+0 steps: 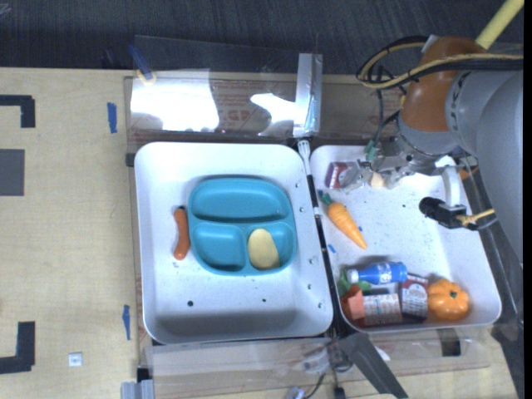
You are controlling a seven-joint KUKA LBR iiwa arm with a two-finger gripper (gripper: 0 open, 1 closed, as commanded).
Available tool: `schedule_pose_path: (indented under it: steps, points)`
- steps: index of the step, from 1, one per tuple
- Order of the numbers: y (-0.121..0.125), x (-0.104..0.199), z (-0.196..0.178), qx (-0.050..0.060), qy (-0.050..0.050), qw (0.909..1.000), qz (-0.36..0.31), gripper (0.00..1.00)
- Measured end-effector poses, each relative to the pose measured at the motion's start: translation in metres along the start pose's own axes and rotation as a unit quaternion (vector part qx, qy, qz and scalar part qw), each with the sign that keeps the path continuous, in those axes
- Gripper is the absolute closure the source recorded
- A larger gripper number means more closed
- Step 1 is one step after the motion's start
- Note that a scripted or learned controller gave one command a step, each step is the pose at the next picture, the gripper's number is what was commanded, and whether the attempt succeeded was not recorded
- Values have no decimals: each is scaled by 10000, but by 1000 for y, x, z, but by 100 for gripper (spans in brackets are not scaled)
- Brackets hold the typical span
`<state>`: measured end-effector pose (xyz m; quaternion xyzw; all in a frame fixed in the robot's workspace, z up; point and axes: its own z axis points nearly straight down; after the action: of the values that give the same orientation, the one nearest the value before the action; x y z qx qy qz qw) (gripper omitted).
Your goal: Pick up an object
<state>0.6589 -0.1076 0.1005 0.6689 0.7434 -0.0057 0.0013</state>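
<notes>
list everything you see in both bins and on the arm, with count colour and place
left bin: 1, white, left half of bench
right bin: 1, white, right half of bench
divided tray: 1, blue, middle of left bin
potato-like item: 1, yellow, tray's lower right compartment
sausage-like item: 1, orange, left bin, beside tray's left edge
carrot: 1, orange with green top, right bin, left side
bottle: 1, blue and white, right bin, near edge
can: 1, red and white label, below bottle
pumpkin: 1, orange, right of can
small packet: 1, dark red, right bin's far left corner
arm: 1, grey, orange band, from right
claw: 1, over right bin's far edge

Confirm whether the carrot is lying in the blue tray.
No. The carrot lies in the right bin, while the blue tray sits in the left bin.
</notes>
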Motion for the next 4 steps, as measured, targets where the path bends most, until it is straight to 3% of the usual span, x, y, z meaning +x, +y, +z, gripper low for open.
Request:
schedule_pose_path:
  steps: [1, 2, 3, 4]
  points:
    - [-53, 12, 14, -49, 46, 9980, 633, 0]
    - [-152, 25, 13, -45, 50, 9997, 225, 0]
    - [-149, 24, 2, -95, 31, 9997, 234, 100]
    - [-139, -2, -17, -35, 48, 9952, 978, 100]
